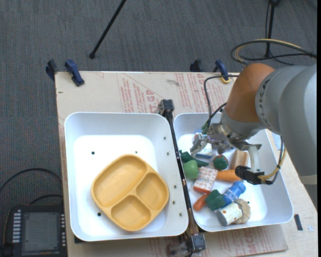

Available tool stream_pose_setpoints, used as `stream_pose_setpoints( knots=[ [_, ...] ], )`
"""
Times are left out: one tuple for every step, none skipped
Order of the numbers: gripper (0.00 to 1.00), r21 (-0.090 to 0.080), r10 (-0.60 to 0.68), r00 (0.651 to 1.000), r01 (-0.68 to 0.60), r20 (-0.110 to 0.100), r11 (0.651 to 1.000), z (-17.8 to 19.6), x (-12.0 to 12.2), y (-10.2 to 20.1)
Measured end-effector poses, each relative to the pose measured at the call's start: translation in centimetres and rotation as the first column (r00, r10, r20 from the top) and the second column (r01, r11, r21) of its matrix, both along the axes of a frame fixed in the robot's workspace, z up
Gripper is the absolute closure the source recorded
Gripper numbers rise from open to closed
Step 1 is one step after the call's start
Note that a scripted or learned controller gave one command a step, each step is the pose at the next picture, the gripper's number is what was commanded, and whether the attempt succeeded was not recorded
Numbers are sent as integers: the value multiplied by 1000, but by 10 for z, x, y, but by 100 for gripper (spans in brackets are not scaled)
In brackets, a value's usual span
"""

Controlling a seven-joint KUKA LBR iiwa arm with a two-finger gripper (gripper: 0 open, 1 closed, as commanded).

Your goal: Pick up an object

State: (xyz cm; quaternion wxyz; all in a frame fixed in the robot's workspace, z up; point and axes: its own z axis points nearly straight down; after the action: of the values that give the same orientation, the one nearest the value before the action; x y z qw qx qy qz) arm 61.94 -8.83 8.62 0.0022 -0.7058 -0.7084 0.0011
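Reaching in from the right, the grey arm (289,111) with its orange band (249,92) hangs low over the right bin (278,210). The gripper (211,143) sits at the bin's upper left part, right above the pile of small things. How far the fingers stand apart — cannot tell; the wrist and the clutter hide them, and nothing shows plainly between them.

Right bin, crowded:
- green ball (191,168) against the left wall, just below the gripper
- small box with red and white print (205,180), beside the ball
- round green and red piece (220,162), near the gripper's lower right
- orange carrot (227,175) lying across the middle, a second orange piece (200,202) lower down
- dark green lump (215,199), touching the blue bottle (235,189)
- white can (229,213) at the bottom of the pile, tilted on its side
- tan cylinder (239,158) upright-ish under the wrist

These things lie packed close, many touching — little bare floor between them near the gripper. A black cable (265,176) from the wrist loops over the right part of the pile.

Left bin (75,127): one yellow divided plate (130,192), three compartments, lying flat, well apart from the arm. Black clamp (167,107) at the top of the seam between the bins. Blue clamps (74,71) at the board's far edge.
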Motion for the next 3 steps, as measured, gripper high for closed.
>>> stream_pose_setpoints(
  knots=[
    [100, 1, -4, 1000, 4, -4, 1000, 9, 0, -1],
    [100, -1, 0, 1000, 0, 2, 1000, 101, -41, 27],
    [100, 0, -4, 1000, 4, 0, 1000, 100, -101, 16]
  ],
)
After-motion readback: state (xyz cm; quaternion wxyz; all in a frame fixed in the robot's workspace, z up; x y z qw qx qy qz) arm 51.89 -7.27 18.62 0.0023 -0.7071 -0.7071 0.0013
